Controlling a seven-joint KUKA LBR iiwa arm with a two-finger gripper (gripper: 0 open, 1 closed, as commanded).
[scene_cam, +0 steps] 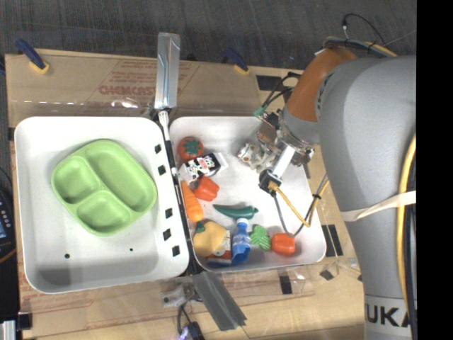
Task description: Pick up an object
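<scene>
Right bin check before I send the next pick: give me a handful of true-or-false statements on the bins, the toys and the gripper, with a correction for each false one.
1. The green divided plate lies in the left bin. True.
2. The toys are spread evenly over both bins. False: the toys lie in the right bin, mostly along its left and near sides.
3. The gripper is over the right bin's far right part. True.
4. The blue bottle stands alone in the left bin. False: it lies at the right bin's near edge, between a yellow toy and a green one.
5. The dark green pepper lies near the right bin's middle. True.
</scene>
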